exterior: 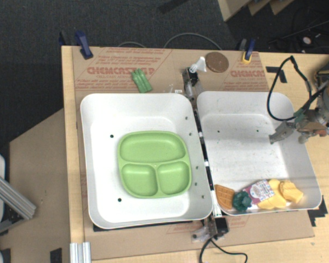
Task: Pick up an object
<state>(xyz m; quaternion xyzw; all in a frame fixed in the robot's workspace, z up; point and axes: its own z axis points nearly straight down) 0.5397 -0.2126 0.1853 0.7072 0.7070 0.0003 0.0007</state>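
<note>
A dark carpeted floor surrounds the bench [153, 59], whose cardboard-covered top carries two shallow white bins side by side. In the left bin [98, 147] lies a green divided plate [153, 163], flat and centred; outside it, on the cardboard at the far edge, rests a small green object [141, 81], and a brown disc [216, 62] lies further right. The right bin [236, 141] holds everything I can pick: a cluster pushed into its near edge, with a waffle-patterned piece [225, 196] at the left, a dark green lump [242, 201] touching it, a pink-and-white packet [261, 190] in the middle and yellow pieces [285, 195] at the right. My gripper [282, 131] sits over the right bin's far right part, well apart from that cluster, and from here I cannot tell how its tips are set. To do this step well, I judge I should bring it nearward over one item at the cluster's edge, probably the yellow pieces or the waffle piece, rather than the crowded middle, and descend squarely so the bin's near wall does not block the closure.
</note>
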